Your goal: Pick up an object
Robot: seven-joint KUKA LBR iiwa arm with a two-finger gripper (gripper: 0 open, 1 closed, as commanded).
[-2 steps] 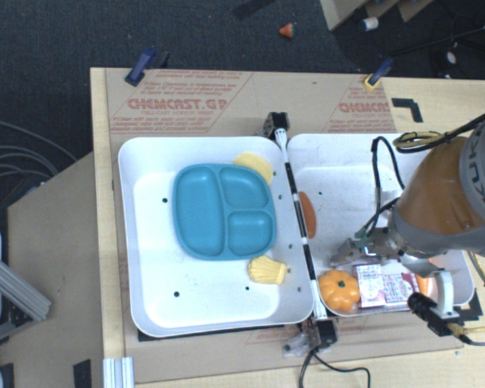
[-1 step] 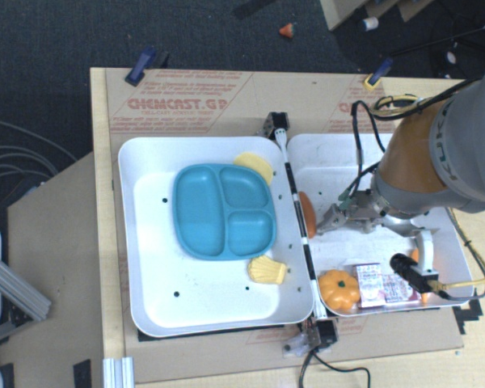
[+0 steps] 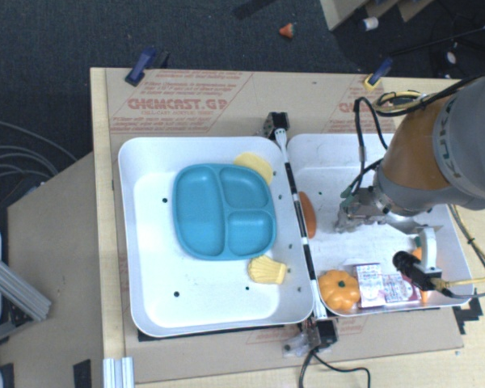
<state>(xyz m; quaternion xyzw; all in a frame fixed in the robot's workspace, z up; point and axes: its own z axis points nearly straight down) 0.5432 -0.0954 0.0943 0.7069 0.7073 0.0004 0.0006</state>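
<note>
My gripper (image 3: pixel 349 217) hangs over the middle of the right bin (image 3: pixel 331 152), reaching in from the right; its fingers are too small and dark to read. An orange pumpkin (image 3: pixel 340 289) sits in the right bin's near left corner, below the gripper. Beside it lies a flat pink-and-white packet (image 3: pixel 377 284). A reddish-orange oblong thing (image 3: pixel 308 214) leans against the right bin's left wall, just left of the gripper. Nothing shows between the fingers.
The left bin (image 3: pixel 145 297) holds a blue divided plate (image 3: pixel 223 210), a yellow piece (image 3: pixel 256 166) at the plate's far edge and a pale yellow ridged piece (image 3: pixel 267 271) near its front. A black divider clamp (image 3: pixel 276 123) joins the bins.
</note>
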